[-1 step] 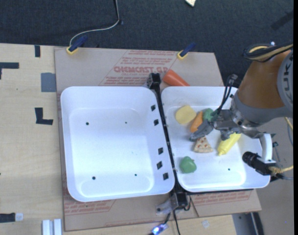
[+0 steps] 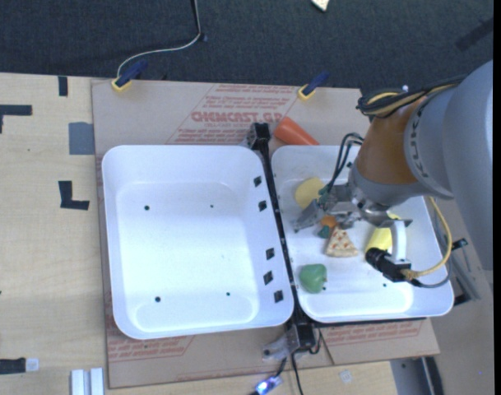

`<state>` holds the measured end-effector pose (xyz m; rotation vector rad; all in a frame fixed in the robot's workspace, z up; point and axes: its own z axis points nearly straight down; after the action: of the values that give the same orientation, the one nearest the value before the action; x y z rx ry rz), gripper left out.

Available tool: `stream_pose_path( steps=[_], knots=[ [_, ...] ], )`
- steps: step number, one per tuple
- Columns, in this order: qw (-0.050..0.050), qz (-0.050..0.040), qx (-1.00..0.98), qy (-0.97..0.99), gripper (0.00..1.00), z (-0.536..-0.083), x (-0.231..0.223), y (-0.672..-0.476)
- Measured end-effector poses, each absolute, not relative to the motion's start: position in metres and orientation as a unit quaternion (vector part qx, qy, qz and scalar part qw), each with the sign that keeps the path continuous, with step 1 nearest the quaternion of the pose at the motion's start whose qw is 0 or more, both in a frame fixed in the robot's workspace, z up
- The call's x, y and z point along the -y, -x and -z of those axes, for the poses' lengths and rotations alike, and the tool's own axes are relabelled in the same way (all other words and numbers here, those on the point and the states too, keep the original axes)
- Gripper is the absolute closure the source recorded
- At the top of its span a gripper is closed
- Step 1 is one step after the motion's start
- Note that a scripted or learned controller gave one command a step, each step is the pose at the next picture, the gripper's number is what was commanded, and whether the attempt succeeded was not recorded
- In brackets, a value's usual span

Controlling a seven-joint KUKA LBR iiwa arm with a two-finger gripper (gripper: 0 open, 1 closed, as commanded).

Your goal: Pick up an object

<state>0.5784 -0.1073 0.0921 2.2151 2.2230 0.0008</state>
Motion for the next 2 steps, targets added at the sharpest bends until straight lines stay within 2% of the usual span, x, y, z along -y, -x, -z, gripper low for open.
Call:
stream_pose_path(
  steps=[1, 2],
  knots=[
    [0.002, -0.0005, -0.708, -0.706, 1.00, -0.1080, 0.1074, -0.5769],
    [0.001, -0.0003, -0.708, -0.706, 0.00, -0.1073, 0.1075, -0.5767]
  ],
)
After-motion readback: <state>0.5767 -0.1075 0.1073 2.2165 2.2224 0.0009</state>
